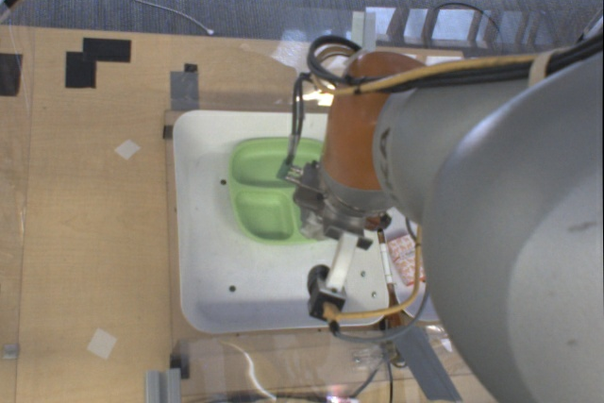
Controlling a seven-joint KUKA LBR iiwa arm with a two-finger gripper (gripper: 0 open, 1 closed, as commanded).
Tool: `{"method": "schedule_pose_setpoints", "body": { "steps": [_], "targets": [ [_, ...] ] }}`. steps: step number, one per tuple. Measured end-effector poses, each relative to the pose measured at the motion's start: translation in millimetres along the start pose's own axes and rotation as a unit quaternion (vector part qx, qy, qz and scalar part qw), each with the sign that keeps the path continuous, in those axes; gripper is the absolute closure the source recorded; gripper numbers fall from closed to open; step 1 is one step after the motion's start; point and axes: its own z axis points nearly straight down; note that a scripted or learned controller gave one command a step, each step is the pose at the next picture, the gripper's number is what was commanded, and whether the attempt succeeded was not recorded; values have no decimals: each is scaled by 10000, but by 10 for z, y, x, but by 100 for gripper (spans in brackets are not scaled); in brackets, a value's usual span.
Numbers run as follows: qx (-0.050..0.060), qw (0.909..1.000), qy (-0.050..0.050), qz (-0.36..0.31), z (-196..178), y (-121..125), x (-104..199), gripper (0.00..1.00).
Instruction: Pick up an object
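A white bin (203,231) sits on the wooden counter (85,222), well in from the counter's left edge and closer to its near edge than its far one. A green dish (264,193) lies flat on the bin floor, in the half of the bin toward the counter's far edge. It is a shallow dish with two compartments, one behind the other, and its right side is hidden under the robot.

The grey arm (500,222) reaches in from the right and covers that side of the counter, with its orange band (354,132) above the dish's right end. The gripper (330,208) hangs over the right edge of the green dish, at or just above it (contact cannot be judged from this angle). The wrist hides its tips, so whether it is released or clenched cannot be told, and nothing can be seen held in it.

Just right of the gripper, a pink patterned packet (404,258) peeks out from under the arm. Black tape marks (94,59) lie on the counter near its far left corner, well apart from the bin.
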Motion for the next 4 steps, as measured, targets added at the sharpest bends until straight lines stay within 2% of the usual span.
{"method": "schedule_pose_setpoints", "body": {
  "steps": [1,2,3,4],
  "targets": [
    [2,9705,3,2412,-201,-152,402,100],
    [4,9238,12,3828,-82,-49,144,100],
    [7,8751,18,4840,-160,-269,724,100],
    [-1,9195,2,3932,-36,-262,706,100]
  ]
}}
